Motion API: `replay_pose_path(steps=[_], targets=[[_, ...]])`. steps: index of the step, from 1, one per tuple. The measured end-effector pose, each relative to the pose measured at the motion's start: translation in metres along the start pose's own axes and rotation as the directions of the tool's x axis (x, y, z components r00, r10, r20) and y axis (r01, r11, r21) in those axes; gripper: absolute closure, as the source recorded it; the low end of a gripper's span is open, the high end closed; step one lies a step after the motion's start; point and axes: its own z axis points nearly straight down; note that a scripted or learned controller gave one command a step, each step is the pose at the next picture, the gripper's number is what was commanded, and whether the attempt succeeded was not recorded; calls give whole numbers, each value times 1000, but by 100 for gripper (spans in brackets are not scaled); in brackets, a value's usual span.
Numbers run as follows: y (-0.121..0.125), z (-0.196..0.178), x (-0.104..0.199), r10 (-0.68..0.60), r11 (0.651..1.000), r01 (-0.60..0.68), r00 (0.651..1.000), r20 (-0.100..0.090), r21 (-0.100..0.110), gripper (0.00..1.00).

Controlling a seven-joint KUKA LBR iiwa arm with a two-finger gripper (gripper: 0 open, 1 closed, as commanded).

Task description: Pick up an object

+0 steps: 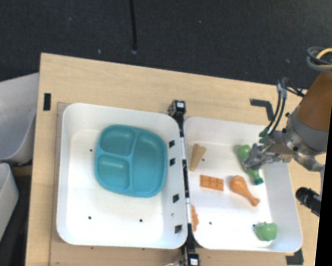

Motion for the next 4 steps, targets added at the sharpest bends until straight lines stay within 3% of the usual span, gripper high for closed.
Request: replay_pose_path(steps=[4], targets=[[-5,17,200,0,1000,0,1000,-1,3,100]])
